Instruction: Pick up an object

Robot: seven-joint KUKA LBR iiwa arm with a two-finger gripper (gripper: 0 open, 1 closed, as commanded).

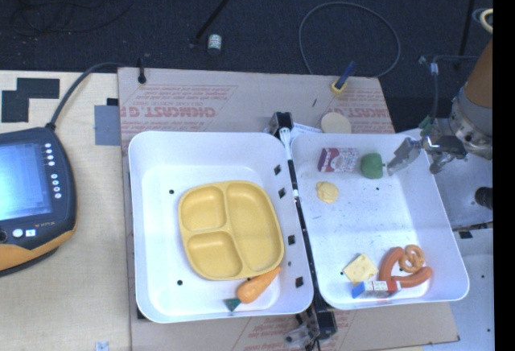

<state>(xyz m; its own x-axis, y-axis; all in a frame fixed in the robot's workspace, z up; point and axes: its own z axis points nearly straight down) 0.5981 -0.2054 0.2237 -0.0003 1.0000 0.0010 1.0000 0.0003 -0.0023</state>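
The gripper [420,153] hangs over the right bin's [434,204] far right rim, its metal fingers spread apart with nothing between them. Just left of it sits a round green ball [372,165] beside a red-and-white packet [338,159]. The left bin [153,180] holds a yellow three-part plastic tray [230,229] and a carrot [257,289].

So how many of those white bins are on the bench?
2, side by side. The left bin holds a yellow divided tray and a toy carrot; the right bin holds small toy foods.
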